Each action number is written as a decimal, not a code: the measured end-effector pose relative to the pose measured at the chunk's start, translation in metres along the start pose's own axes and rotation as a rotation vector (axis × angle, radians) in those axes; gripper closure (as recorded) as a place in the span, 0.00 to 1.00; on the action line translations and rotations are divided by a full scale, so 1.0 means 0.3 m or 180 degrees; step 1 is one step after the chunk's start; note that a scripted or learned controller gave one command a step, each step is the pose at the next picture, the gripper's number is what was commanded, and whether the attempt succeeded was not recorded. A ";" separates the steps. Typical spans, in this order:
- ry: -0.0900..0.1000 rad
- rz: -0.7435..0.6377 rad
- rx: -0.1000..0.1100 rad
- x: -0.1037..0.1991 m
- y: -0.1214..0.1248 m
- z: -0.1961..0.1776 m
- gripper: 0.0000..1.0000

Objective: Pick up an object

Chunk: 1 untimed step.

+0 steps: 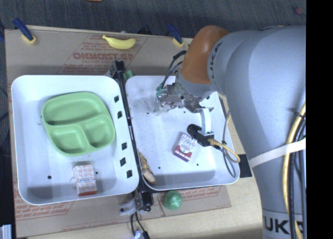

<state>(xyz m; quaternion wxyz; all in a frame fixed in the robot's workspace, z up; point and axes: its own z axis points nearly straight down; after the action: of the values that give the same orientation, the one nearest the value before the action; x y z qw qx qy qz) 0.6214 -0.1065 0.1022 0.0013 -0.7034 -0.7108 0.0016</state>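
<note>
where bins sit, two, one plate, two packets

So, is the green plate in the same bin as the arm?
No, the green plate lies in the left bin, while the arm reaches into the right bin.

1. The cardboard sheet under the bins carries red print; its top line seems to read "CHEMCAST GP", though it is blurred.
2. The arm's base shows white letters "UK", cut off at the frame's bottom edge.
</note>
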 end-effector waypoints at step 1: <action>0.0004 0.0013 -0.0010 0.128 -0.164 -0.301 1.00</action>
<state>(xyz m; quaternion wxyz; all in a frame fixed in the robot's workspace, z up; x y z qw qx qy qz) 0.5722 -0.0687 0.1928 0.0006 -0.7049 -0.7094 0.0001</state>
